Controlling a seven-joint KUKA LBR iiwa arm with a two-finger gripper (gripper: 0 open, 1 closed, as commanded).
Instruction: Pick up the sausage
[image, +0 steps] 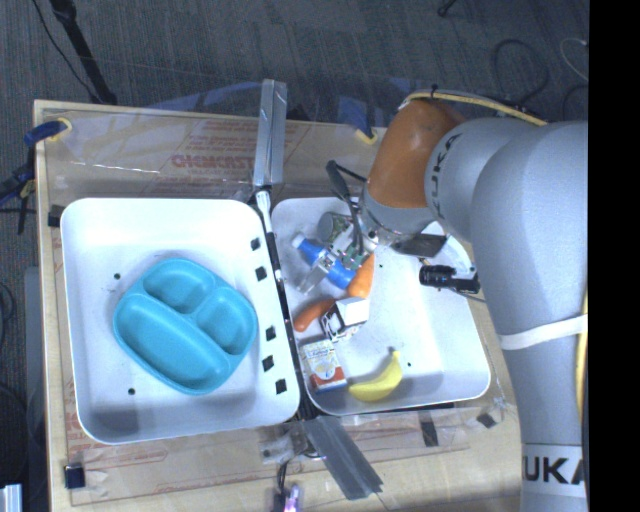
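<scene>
The sausage (313, 314) lies in the right bin (450, 340), not yet grasped; whether the hand (352, 243) is apart, I cannot tell.

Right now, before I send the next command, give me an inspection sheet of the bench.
Surface: two white bins side by side, left bin, right bin, on a wooden bench.
Job's things: sausage lies in the right bin near the divider, not held.
Clutter: blue tray in the left bin; banana, carton, carrot and blue bottle in the right bin.
Gripper: gripper sits over the bottle and carrot; hold unclear.
Cables: dark cable by the wrist.
Surroundings: dark carpet.
</scene>
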